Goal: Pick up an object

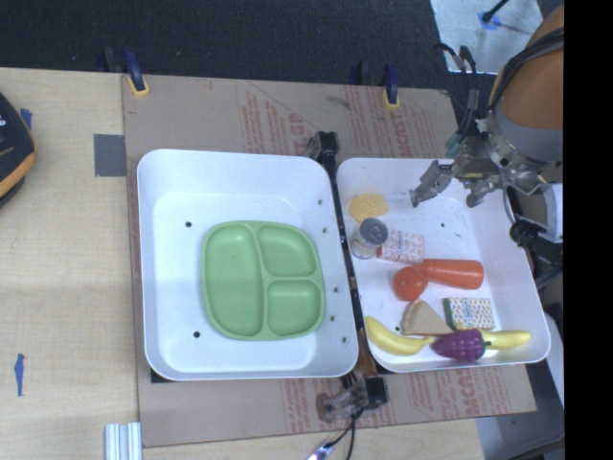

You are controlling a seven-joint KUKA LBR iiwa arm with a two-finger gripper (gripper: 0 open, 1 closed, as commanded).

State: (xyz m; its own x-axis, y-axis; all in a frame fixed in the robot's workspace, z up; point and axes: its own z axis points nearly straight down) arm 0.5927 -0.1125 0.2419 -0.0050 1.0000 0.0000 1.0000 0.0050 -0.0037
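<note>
Cardboard (239, 113) covers the wooden bench (57, 286) under two bins. Left bin (163, 190) holds a green plate (261, 279); right bin (522, 276) holds a carrot (441, 276), banana (395, 338) and can (367, 237). Jaws (450, 188) spread wide, holding nothing, above its far end.

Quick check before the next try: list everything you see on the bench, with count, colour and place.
Left bin: 1, white, bench centre.
Plate: 1, green, three compartments, in left bin.
Right bin: 1, white, beside left bin.
Yellow disc: 1, right bin, upper left.
Can: 1, silver, below disc.
Packet: 1, white and red, right of can.
Carrot: 1, orange, bin middle.
Wedge: 1, tan, below carrot.
Box: 1, green-patterned, right of wedge.
Banana: 1, yellow, near edge.
Grapes: 1, purple, near edge.
Yellow stick: 1, right of grapes.
Clamps: 2, blue, far edge.
Gripper: 1, grey, open, above right bin's upper part, holding nothing.
</note>
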